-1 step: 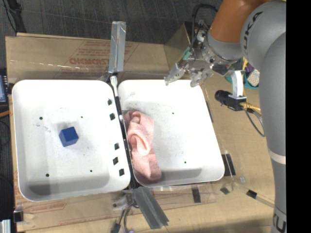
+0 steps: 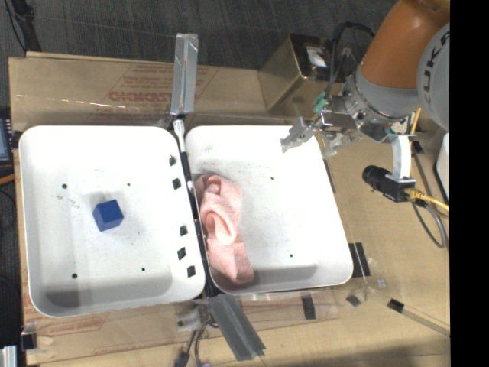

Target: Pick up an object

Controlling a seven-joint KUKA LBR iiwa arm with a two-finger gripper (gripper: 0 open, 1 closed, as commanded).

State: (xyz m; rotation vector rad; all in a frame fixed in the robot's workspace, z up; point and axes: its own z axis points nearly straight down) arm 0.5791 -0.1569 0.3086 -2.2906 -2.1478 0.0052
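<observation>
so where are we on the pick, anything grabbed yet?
Nothing lifted yet. Gripper is over the right bin's top edge with nothing visible between its fingers. Pink cloth lies along that bin's left wall; blue cube sits in the left bin. Descent, grasp and lift all remain.

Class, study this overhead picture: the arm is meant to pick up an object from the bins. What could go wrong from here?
1. The pink cloth lies against the right bin's left wall, so a finger may strike the wall or pinch only a fold that slips out.
2. The blue cube sits in the left bin, far from the pincer, which hangs over the right bin's far edge; a long reach could land off-centre and nudge the cube away.
</observation>
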